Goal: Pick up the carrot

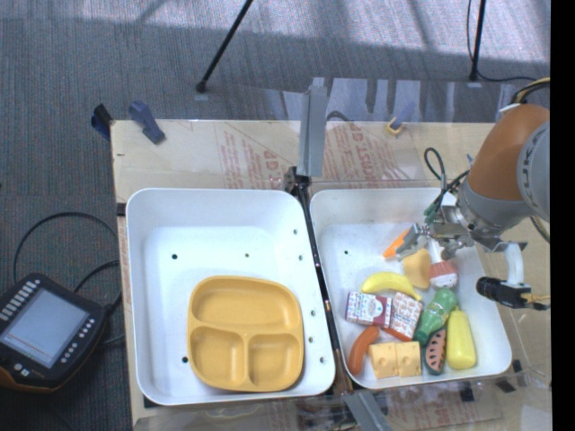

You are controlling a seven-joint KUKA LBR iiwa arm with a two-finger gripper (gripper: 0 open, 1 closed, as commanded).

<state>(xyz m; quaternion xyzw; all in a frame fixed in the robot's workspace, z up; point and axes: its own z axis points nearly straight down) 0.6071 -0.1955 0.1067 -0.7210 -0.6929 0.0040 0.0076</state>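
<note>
The carrot point(398, 242) is seen in the right bin point(334, 206), lying slantwise on the bin floor toward the upper middle — a small orange piece just left of the tool point(437, 236). The tool is lowered into that bin, close beside the carrot's right end, above a pile of toy food: a banana point(389, 283), a pale wedge point(417, 268), small cartons point(383, 311), a green bottle point(437, 312), a watermelon slice point(435, 351) and a yellow piece point(460, 339). Whether the tool is wide or narrow cannot be told; nothing is clearly seen held in it.

The approach step is judged to be in hand — the grasp not yet made. For the next move, a small shift to the left would be called for, so that the carrot is straddled across its narrow width before closing. The yellow tray point(244, 333) in the left bin point(144, 241) is well apart.
</note>
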